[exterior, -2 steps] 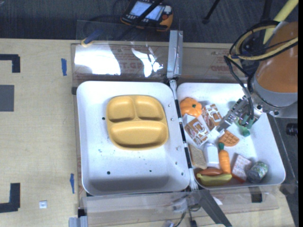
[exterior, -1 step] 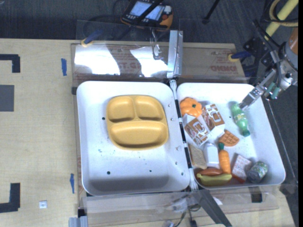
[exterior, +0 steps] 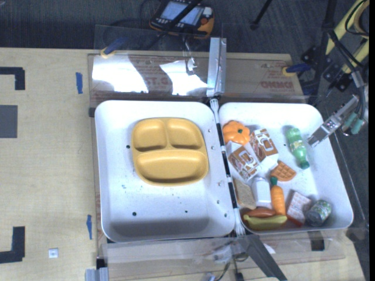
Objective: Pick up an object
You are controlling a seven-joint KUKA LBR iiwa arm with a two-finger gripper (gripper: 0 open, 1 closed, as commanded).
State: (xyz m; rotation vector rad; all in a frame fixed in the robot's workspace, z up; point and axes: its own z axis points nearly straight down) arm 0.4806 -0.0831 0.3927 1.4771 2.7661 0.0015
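Observation:
The right bin (exterior: pixel 328 174) holds a jumble of small toy foods. An orange pumpkin (exterior: pixel 237 132) lies at its top left, with two printed snack packets (exterior: pixel 245 159) beside it. A green bottle (exterior: pixel 297 146) lies near the top right. Lower down are a waffle (exterior: pixel 284 171), a carrot (exterior: pixel 278 199), a banana (exterior: pixel 265 222), a pink packet (exterior: pixel 297 206) and a grey-green can (exterior: pixel 319 211). My gripper (exterior: pixel 320 134) reaches in from the right edge, above the bin's upper right corner, just right of the green bottle. Nothing shows between its tips.
The left bin (exterior: pixel 117 204) holds a yellow divided plate (exterior: pixel 170 150). A metal divider (exterior: pixel 215 66) stands behind the seam between the bins. Cables and tripod legs (exterior: pixel 328 45) crowd the back right. A handheld controller (exterior: pixel 180 15) lies behind the bench.

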